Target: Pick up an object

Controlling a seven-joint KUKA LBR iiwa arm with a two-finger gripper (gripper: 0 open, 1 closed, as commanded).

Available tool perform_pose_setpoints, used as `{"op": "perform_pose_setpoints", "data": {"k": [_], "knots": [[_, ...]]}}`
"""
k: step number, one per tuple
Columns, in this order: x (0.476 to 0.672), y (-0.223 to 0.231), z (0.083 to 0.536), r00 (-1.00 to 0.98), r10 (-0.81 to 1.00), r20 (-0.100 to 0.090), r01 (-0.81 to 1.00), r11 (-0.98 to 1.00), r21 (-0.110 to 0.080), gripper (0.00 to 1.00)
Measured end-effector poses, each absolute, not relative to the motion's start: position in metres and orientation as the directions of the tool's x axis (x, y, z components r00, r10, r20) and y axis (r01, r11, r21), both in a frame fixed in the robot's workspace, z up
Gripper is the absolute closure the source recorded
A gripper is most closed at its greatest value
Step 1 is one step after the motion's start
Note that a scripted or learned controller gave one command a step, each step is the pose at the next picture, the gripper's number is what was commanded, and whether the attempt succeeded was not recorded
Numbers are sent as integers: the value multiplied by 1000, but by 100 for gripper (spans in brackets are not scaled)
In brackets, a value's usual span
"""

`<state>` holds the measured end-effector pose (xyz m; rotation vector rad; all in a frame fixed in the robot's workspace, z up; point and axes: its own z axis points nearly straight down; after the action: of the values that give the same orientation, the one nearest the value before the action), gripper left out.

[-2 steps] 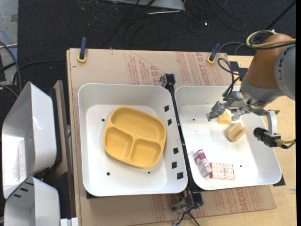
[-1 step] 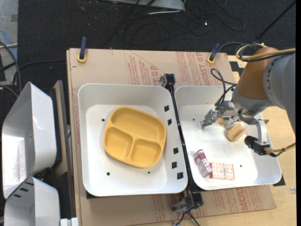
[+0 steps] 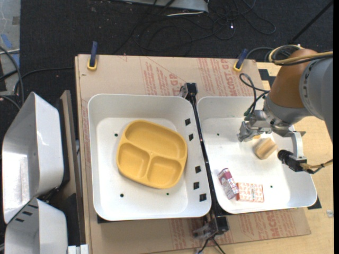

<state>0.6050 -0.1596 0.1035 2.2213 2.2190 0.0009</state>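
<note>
One camera watches me from above, fixed high over the counter (image 3: 137,67). It looks down at a slant on both bins, and my arm (image 3: 302,89) comes in from its right.

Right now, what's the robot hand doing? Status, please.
Gripper low in right bin, beside tan block. Block lies on bin floor. Red packet and small wrapper nearby, not blocking.

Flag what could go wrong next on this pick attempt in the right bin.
The end effector sits beside the tan block, not over it, so closing here may miss or nudge it away. The block lies tilted and could roll or slip. The loose cable near the wrist might snag as the arm moves.
</note>
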Motion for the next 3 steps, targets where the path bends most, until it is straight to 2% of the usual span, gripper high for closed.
{"op": "perform_pose_setpoints", "data": {"k": [1,3], "knots": [[607,-154,166,-4,1000,-1,1000,4,6,100],[604,-155,255,-4,1000,-2,1000,5,6,100]]}}
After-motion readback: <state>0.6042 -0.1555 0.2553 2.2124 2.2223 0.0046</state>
